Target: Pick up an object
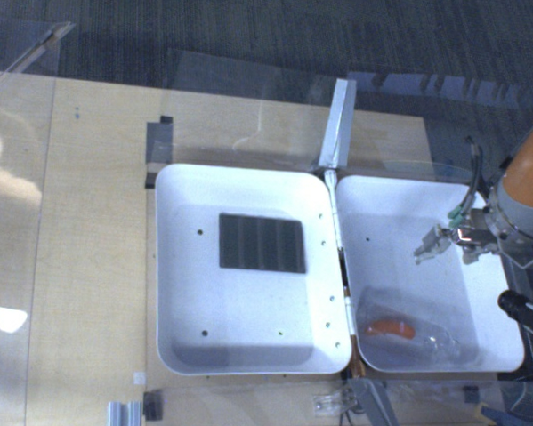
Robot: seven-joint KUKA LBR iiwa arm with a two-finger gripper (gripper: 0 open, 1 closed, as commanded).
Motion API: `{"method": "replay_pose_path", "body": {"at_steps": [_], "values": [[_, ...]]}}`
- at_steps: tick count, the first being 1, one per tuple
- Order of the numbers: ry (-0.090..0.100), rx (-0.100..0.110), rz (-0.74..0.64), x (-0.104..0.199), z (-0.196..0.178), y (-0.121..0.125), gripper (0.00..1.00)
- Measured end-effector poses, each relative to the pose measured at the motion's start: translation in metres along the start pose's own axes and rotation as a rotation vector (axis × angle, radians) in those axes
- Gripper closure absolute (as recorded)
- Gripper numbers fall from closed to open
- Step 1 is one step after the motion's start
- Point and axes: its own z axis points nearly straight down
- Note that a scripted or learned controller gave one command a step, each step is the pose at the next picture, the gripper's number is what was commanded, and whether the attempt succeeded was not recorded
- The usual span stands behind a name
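Well apart, orange object (391, 328) lies below the pincer (432, 245); grip unclear.

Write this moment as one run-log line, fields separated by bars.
gripper: over right bin, holding nothing | orange object: lying in right bin near front | left bin: dark rectangular pad

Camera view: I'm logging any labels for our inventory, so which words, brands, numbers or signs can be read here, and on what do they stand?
None can be read.
Left bin: the dark ribbed pad bears no print.
Right bin: the orange object lies inside a clear wrapper; any marking is too blurred to tell.
Tool: no legible label.
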Motion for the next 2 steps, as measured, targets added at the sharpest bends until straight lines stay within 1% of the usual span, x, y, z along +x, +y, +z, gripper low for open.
{"method": "replay_pose_path", "body": {"at_steps": [1, 2], "values": [[0.001, 0.000, 0.074, 0.080, -0.004, -0.041, 0.00], [0.001, 0.003, 0.016, 0.024, 0.111, -0.043, 0.00]]}}
